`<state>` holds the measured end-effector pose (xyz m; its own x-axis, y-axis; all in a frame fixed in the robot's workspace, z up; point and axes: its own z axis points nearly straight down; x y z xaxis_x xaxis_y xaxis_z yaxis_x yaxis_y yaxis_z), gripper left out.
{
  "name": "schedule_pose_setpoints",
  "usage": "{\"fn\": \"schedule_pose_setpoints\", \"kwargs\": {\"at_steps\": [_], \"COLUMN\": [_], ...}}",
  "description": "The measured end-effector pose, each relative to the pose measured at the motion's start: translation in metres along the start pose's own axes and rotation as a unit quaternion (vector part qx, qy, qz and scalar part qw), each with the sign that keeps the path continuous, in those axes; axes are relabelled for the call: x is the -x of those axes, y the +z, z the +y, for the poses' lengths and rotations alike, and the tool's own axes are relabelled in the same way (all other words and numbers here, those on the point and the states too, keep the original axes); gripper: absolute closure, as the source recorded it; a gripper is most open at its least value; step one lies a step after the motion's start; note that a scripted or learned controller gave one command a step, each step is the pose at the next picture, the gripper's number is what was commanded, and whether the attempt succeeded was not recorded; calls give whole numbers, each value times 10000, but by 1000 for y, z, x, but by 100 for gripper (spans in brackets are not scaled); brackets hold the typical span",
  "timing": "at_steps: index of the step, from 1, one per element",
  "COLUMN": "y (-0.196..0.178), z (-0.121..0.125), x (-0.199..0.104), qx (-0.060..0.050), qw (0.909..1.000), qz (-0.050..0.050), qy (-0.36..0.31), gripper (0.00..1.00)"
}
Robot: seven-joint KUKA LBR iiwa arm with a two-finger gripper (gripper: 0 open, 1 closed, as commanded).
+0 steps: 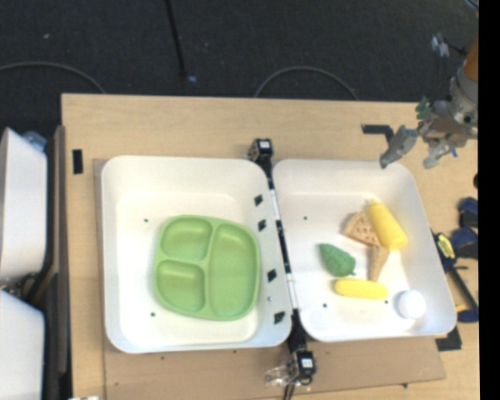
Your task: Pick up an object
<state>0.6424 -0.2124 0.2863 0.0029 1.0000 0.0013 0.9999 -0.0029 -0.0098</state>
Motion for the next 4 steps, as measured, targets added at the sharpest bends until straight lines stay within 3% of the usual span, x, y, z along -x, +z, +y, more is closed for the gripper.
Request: {"fn": "schedule_pose_setpoints", "kwargs": {"at_steps": [1, 4], "y": [-8, 139], "z": [2, -1], "x": [-1, -6], "qx": [62, 43], "qw": [10000, 10000], "qz": [-12, -17], "qy": [-16, 0], "gripper": [0, 0]}}
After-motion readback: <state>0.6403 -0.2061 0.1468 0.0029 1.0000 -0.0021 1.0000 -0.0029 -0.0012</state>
